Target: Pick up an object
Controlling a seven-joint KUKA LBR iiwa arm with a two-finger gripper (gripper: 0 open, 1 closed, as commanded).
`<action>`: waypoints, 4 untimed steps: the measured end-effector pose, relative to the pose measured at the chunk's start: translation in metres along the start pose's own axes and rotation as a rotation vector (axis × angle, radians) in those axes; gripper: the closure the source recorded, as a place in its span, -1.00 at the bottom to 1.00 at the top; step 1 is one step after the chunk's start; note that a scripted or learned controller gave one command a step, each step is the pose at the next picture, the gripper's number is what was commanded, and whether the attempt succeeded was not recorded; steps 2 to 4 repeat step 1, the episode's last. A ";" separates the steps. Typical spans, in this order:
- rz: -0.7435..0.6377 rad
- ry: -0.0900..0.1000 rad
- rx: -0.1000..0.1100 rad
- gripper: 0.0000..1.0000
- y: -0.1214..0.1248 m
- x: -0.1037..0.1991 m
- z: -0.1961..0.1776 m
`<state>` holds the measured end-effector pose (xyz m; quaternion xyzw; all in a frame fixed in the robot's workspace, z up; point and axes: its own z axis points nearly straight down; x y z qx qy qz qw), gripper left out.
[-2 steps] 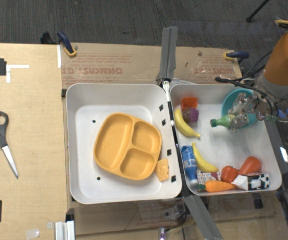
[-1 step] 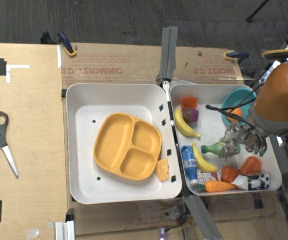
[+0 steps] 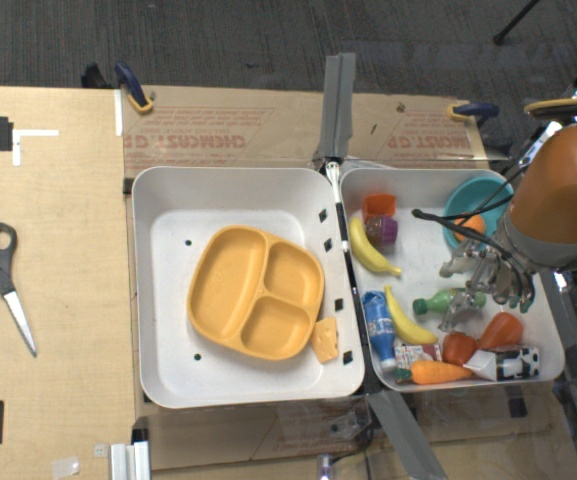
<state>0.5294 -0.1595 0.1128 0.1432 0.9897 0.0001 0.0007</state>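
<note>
My gripper (image 3: 460, 291) is low in the right bin (image 3: 423, 183), reaching in from the right below the orange wrist band. It is open, one finger (image 3: 457, 265) on the far side and the other on the near side of a green bottle (image 3: 434, 304) lying on its side. The bottle's right end sits between them; I cannot tell whether they touch it. Around it lie two bananas (image 3: 371, 249) (image 3: 408, 322), a blue can (image 3: 377, 322), a carrot (image 3: 438, 373) and a red pepper (image 3: 499, 330).
A teal bowl (image 3: 473, 196) holding an orange piece stands at the right bin's back, partly under the arm. An orange cup (image 3: 379, 205) and purple piece (image 3: 384, 230) lie at back left. The left bin (image 3: 158, 268) bears a yellow divided plate (image 3: 256, 292) and a cheese wedge (image 3: 325, 340).
</note>
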 end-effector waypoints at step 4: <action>0.068 -0.018 -0.003 -1.00 0.052 0.056 0.015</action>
